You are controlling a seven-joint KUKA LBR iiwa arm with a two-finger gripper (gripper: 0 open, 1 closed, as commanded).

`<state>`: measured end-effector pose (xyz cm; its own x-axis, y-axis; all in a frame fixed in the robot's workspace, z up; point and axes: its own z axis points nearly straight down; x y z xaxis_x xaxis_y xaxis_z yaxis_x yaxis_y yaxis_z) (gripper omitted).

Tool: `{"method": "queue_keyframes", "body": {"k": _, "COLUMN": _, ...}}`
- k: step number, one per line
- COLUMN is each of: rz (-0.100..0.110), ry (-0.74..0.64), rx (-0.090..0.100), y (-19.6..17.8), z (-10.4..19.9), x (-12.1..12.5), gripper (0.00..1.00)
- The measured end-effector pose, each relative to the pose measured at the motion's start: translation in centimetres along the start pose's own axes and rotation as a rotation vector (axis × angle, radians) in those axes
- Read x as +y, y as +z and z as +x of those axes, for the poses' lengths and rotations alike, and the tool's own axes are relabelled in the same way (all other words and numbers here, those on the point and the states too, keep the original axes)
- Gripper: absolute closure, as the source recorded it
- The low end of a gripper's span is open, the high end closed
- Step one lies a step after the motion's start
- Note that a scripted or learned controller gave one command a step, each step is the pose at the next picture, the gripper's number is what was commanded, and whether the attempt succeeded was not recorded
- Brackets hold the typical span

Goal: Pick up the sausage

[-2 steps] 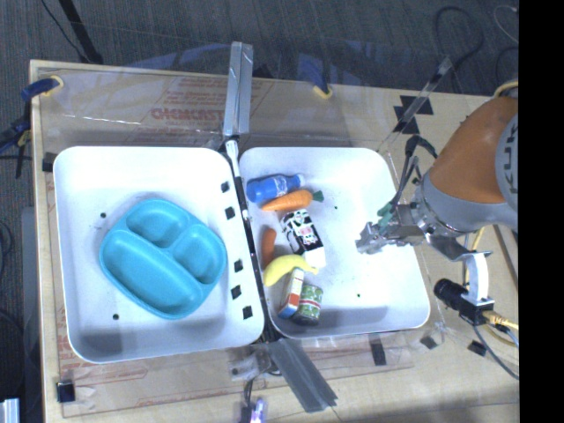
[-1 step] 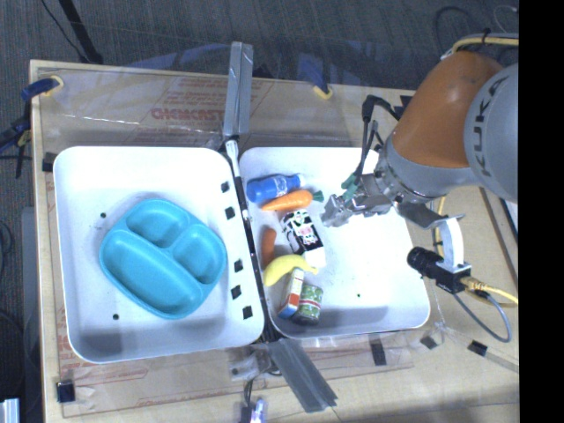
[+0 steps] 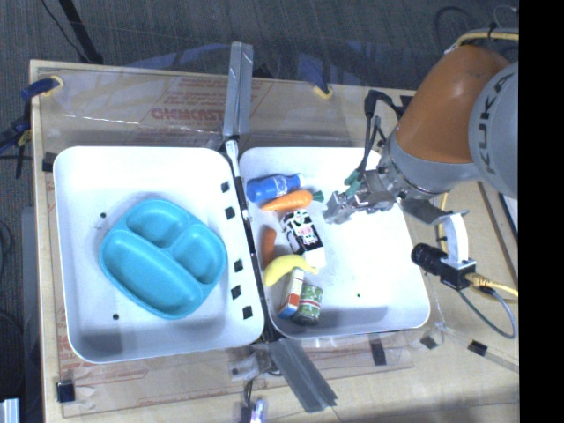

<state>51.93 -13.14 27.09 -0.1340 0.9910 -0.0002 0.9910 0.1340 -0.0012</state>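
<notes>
The sausage (image 3: 268, 244) is a short brown-orange piece lying lengthwise against the left wall of the right bin (image 3: 388, 280), between an orange carrot (image 3: 287, 202) and a yellow banana (image 3: 284, 269). My gripper (image 3: 338, 209) hangs over the middle of the right bin, to the right of the carrot and well right of the sausage. It is apart from the sausage, and I see nothing held in it.
A blue bottle (image 3: 270, 186) lies at the bin's back left. A black-and-white cow-patterned item (image 3: 303, 233) sits beside the sausage, and a small can (image 3: 302, 297) lies near the front. The left bin (image 3: 79, 315) holds a blue divided plate (image 3: 162, 256).
</notes>
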Motion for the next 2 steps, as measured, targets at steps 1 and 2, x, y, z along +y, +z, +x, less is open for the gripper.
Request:
{"method": "queue_keyframes", "body": {"k": 1, "rz": 0.001, "ry": 0.051, "rx": 0.000, "y": 0.7, "z": -1.1, "x": 3.6, "gripper": 1.00}}
{"method": "queue_keyframes", "body": {"k": 2, "rz": 0.004, "ry": 0.106, "rx": 0.002, "y": 1.8, "z": -0.9, "x": 4.0, "gripper": 1.00}}
